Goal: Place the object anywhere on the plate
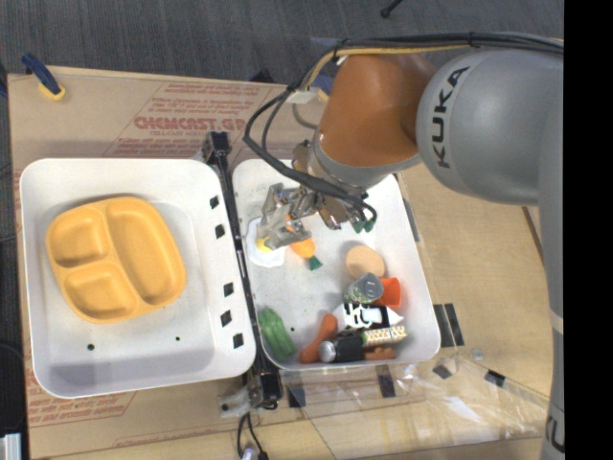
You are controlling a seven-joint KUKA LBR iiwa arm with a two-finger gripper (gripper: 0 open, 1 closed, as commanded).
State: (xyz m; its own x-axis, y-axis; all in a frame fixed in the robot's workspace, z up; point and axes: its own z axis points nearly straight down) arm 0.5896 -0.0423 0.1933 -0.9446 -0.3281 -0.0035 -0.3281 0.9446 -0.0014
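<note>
A yellow divided plate [115, 257] lies in the left white bin [57, 362] with nothing on it. My gripper [283, 220] hangs low over the upper left part of the right bin [414, 257], under the orange wrist band. Just below it lie a white and yellow fried-egg toy [265, 250] and a small orange carrot piece with a green tip [306, 251]. The gripper's body hides the spot beneath it, and nothing can be made out in its grasp.
The right bin's lower half holds a tan egg-like toy [362, 261], a green vegetable [276, 332], an orange carrot [316, 341], a grey can [365, 287] and several other toys. A black divider strip [233, 247] runs between the bins. Cables loop above the wrist.
</note>
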